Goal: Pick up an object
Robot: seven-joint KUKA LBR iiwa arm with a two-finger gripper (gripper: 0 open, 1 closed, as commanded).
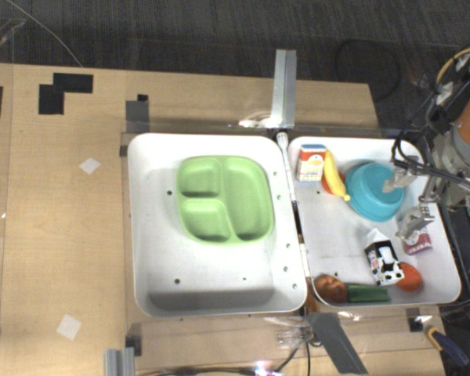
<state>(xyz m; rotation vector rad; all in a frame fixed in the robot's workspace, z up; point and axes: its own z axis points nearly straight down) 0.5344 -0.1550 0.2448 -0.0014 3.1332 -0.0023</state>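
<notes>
Camera view shows the claw (413,227) low near the right bin's (452,288) right wall, how far open I cannot tell, with a maroon packet (420,244) just beside it, the blue bowl (374,189) up-left, and bare floor to its left.

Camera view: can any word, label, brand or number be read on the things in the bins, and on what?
None can be read.
Small carton: orange and white print, too blurred to read.
Black and white packet: markings too small to read.
Dark red packet: print too blurred to read.
</notes>
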